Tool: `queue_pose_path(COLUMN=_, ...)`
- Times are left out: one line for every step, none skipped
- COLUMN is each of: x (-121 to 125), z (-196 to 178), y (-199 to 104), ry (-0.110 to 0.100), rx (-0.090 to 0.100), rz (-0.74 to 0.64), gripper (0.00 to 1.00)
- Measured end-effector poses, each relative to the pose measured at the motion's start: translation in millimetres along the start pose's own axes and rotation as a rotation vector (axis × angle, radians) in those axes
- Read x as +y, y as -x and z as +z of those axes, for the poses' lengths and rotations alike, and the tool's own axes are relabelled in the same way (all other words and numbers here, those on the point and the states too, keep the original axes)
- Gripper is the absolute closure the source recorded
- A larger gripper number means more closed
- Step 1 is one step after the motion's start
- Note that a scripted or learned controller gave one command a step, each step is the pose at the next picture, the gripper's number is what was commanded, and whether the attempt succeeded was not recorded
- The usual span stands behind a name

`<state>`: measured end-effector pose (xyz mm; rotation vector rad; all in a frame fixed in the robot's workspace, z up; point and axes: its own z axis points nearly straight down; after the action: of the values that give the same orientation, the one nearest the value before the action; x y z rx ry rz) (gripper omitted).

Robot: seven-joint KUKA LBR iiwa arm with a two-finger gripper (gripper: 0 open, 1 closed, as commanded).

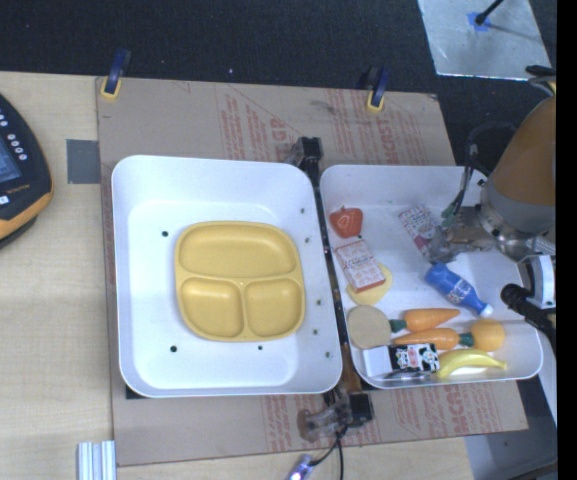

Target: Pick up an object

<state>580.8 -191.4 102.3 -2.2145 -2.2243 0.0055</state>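
gripper (446,240) low in right bin (388,180), beside blue bottle (457,287); finger gap unclear, can't tell. centre over bottle before closing.

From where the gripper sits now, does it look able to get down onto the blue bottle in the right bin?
Probably yes. The gripper hovers just up-left of the blue bottle, which lies apart from the carrots, with bare bin floor around it and nothing on top.

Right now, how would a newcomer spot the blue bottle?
Take the right-hand white bin, the one crowded with toy food. The blue bottle lies tilted near its middle right, above the orange carrots. It is the only blue item there.
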Motion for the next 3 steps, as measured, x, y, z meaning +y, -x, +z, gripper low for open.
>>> queue_pose_path(x=-37.9, z=-77.4, y=-74.3, ry=0.001, rx=0.0, rz=-0.002, gripper=1.0)
queue_pose_path(x=-38.2, z=-77.0, y=-73.9, ry=0.0, rx=0.0, rz=-0.001, gripper=0.0)
queue_pose_path(x=-38.9, z=6.5, y=-91.5, ry=0.011, rx=0.0, rz=0.0, gripper=0.0)
